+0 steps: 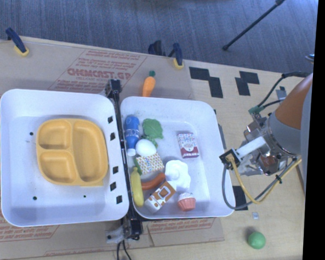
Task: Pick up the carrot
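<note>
- Carrot (149, 85) lies on the cardboard just beyond the right bin (220, 135)'s far rim, outside both bins, green top pointing away.
- Gripper (242, 159) sits outside right bin's right wall, well apart from carrot, w/ the whole bin between them.
- Gripper state: can't tell, blurred by cables.
- Left bin (8, 145) holds a yellow tray (72, 150).

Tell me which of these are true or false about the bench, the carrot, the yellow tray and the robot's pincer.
1. The carrot lies inside the right bin. False: it rests on the cardboard beyond the bin's far rim.
2. The yellow tray sits in the left bin. True.
3. The pincer hovers directly over the carrot. False: it is off the right bin's right edge.
4. A green ball lies outside both bins. True.
</note>
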### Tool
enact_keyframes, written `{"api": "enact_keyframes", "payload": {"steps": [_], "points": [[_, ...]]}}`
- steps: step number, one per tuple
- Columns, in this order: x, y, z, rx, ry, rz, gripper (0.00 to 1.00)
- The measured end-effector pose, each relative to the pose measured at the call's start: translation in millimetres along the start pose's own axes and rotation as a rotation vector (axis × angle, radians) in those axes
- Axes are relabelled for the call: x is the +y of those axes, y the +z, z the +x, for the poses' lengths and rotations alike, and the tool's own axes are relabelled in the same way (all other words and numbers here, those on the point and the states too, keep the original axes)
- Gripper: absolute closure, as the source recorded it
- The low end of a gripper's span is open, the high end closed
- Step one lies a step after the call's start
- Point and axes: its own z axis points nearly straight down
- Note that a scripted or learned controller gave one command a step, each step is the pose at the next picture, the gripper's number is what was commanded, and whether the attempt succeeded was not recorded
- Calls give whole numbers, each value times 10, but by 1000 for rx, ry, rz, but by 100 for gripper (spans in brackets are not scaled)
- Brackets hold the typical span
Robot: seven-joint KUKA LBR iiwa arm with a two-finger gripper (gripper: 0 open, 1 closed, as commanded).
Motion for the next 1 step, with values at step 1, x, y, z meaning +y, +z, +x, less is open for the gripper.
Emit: {"api": "enact_keyframes", "payload": {"steps": [1], "points": [[-647, -244, 209, 1, 82, 1, 100]]}}
